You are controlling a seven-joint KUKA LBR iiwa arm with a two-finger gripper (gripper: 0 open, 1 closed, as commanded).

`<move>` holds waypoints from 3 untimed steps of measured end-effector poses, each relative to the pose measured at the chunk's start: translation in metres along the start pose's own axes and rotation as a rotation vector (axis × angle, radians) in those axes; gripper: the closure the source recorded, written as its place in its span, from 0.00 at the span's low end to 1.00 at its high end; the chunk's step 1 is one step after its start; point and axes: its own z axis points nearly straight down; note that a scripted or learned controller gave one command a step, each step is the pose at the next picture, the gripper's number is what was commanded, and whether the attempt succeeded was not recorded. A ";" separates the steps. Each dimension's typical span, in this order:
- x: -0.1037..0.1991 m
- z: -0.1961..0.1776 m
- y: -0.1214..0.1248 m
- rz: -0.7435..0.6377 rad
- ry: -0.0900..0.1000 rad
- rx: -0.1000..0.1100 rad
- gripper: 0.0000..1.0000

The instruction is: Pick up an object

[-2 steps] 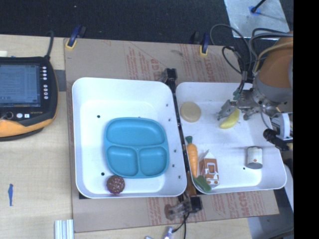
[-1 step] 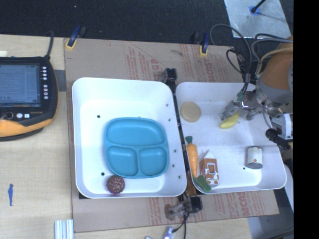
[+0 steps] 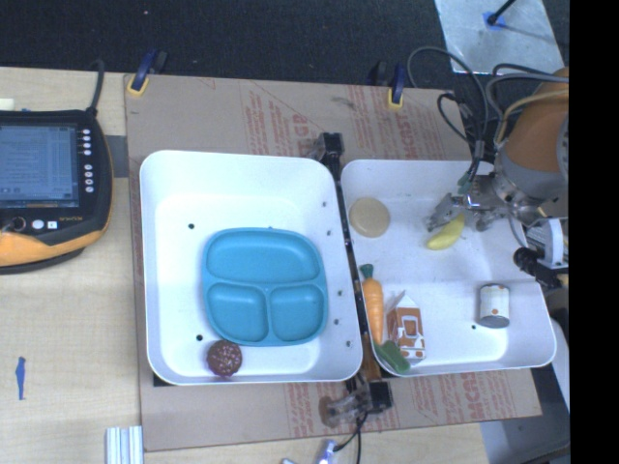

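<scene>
My gripper (image 3: 456, 218) is low in the right bin (image 3: 522, 356), near its back right part, and it stands open. A small yellow banana-shaped piece (image 3: 444, 238) lies on the bin floor right at the gripper's left fingertip, partly under it; nothing is held between the fingers. A round tan disc (image 3: 369, 217) lies to the left of the gripper. Further forward in this bin lie an orange carrot (image 3: 372, 300), a small orange-and-white carton (image 3: 406, 329), a green piece (image 3: 393, 358) and a small grey can (image 3: 493, 305).
The left bin (image 3: 164, 259) holds a blue divided plate (image 3: 263, 284) and a dark red ball (image 3: 224, 358) at its front. A tablet-like pendant (image 3: 44, 177) lies on the bench at far left. Cables (image 3: 455, 85) loop behind the right bin.
</scene>
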 end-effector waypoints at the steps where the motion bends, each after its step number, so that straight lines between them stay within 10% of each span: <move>1: -0.001 0.000 0.004 0.000 0.000 -0.001 0.00; 2: 0.009 0.000 0.021 0.001 0.002 0.000 0.00; 3: -0.005 0.000 -0.018 0.000 0.001 0.004 0.00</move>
